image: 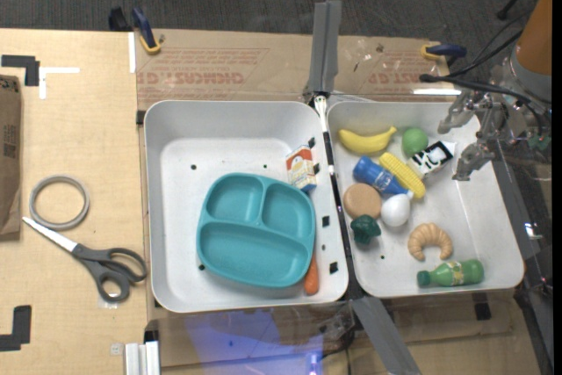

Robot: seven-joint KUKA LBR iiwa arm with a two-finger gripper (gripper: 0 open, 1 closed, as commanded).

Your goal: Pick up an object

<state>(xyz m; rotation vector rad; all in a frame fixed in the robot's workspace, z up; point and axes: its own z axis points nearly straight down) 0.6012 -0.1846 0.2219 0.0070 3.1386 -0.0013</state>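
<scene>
gripper [464,140] above right bin [505,215] | fingers apart, seemingly holding nothing | banana [366,140] nearby

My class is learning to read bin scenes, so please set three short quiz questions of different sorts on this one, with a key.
1. True or false: the teal divided plate lies in the left bin.
2. Which toy lies nearest the right bin's front edge? A banana B croissant C green bottle
3. Fill in: the scissors lie on the bench beside a roll of ____.

Key: 1 true; 2 C; 3 tape.
</scene>
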